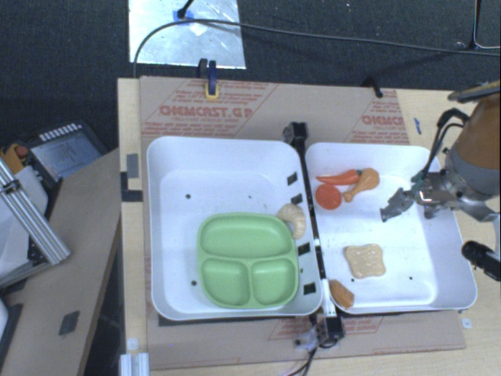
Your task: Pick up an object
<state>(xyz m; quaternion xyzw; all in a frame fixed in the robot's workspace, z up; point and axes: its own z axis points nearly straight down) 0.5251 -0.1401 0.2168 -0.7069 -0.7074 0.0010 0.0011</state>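
Hand (394,207) hovers over right bin (446,288), near toast (365,260).

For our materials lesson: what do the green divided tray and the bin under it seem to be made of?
Green divided tray: probably moulded plastic, matte; uniform colour, rounded compartments. Left bin: likely thin formed plastic, smooth white, with soft rounded corners and a faint sheen.

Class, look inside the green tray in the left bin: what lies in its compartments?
The green tray shows three compartments, all bare green plastic. A pale mushroom sits just outside its upper right corner, touching or nearly so. Whatever lies under the tray is covered.
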